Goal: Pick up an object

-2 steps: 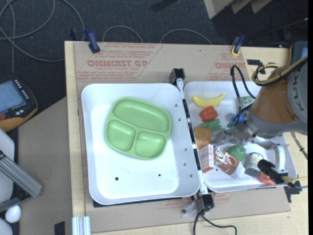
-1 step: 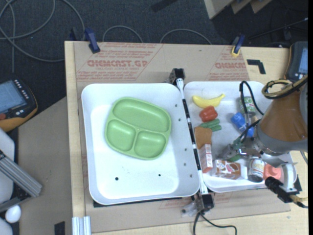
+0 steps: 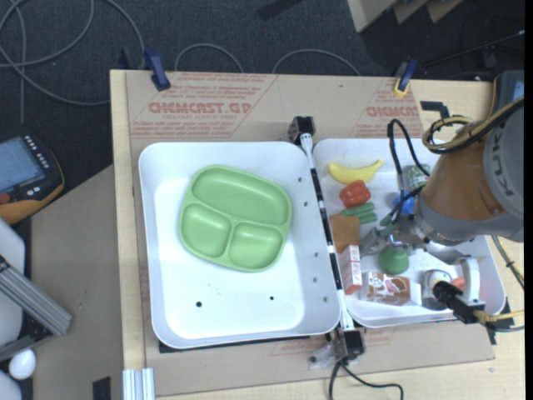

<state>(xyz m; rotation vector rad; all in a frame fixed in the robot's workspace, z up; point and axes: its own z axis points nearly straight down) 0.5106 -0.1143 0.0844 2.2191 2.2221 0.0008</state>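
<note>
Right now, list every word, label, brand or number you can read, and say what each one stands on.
"CHEMCAST GP": red print on the brown protective sheet behind the left bin; the smaller line under it is too blurred to read.
"CHEMCAST...": the same red print behind the right bin, cut off by the arm.
"KU...": dark letters on the arm's grey body, cut off.
Packet in the right bin: print too small to read.

Both white bins [image 3: 166, 248] look like smooth, slightly glossy plastic. The green divided plate [image 3: 235, 217] at centre-left seems matt plastic. The bench top [image 3: 208, 102] along the upper frame is printed brown cardboard, probably protective paper.
</note>
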